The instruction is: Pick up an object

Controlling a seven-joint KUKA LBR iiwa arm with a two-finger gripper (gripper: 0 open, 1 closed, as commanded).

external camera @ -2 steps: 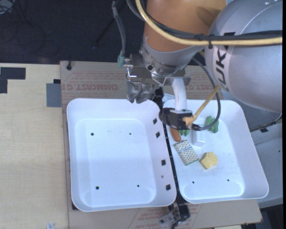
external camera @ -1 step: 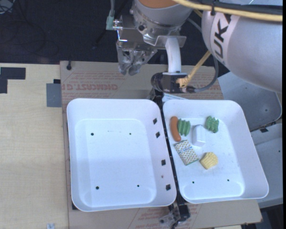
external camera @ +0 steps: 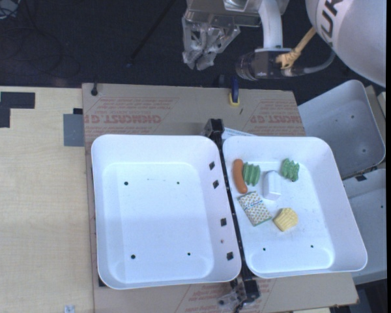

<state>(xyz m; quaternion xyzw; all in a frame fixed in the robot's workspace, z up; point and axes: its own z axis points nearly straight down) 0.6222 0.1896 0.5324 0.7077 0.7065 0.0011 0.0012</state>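
step: pre-approach | gripper (external camera: 205, 56): raised beyond bins' far edge, clamp state cannot tell, nothing visibly held | targets: orange sausage (external camera: 239, 175), yellow corn (external camera: 285, 219) mid right bin (external camera: 339, 240) | next: descend over one, likely

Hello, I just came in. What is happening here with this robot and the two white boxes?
A robot arm is set to pick up an object. Its gripper hangs high above the far edge of the bench, away from both bins and touching nothing. The right bin holds several small items: an orange sausage, a green piece beside it, another green piece, a white block, a patterned packet and a yellow corn piece. No item has been grasped yet.
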